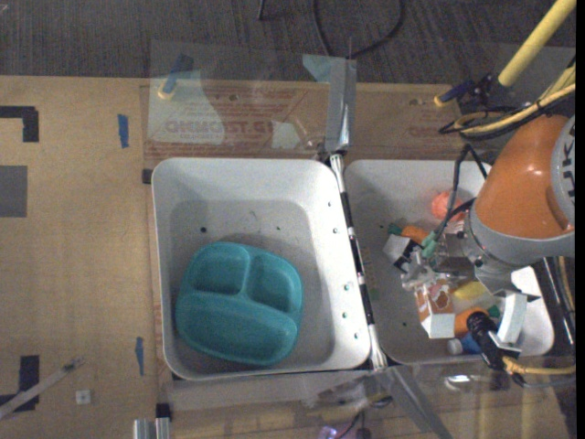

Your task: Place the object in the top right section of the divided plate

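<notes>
we see the gripper [422, 273] low in the right bin [370, 199] among 1 heap of small toys [450, 311], jaw state unclear, the teal divided plate [239, 302] waiting in the left bin [169, 199]; the toys are probably light and stiff, best pinched across a narrow side.

Teal plate [239, 303] — left bin [174, 199].

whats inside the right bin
The right bin holds a jumble of small objects, orange, pink, yellow and blue among them. The arm covers the bin's right part, hiding whatever lies there.
</notes>
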Robot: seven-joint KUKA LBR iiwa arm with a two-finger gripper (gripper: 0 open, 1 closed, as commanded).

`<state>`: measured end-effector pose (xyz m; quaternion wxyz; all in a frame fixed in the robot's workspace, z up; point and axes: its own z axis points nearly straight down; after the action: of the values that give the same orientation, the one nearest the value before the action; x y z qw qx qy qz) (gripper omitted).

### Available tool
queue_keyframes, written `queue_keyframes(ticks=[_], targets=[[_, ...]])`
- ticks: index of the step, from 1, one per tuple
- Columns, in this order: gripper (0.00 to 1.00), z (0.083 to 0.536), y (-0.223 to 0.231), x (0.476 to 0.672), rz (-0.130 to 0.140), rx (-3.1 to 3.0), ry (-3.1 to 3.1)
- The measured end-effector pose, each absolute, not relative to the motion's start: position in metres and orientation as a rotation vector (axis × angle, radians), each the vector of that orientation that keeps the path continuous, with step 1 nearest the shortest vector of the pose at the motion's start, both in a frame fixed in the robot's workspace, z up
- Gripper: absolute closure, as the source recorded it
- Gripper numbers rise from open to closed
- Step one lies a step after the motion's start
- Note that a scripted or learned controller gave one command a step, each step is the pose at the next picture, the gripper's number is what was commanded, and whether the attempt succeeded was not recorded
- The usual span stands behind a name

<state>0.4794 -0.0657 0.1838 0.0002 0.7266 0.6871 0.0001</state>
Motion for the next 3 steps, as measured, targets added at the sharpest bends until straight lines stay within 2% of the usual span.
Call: queue_keyframes(ticks=[2,3], targets=[[1.0,0.184,0.079,0.484,0.0,2.066,2.365],[1.0,0.243,0.145,0.537,0.0,2.012,2.412]])
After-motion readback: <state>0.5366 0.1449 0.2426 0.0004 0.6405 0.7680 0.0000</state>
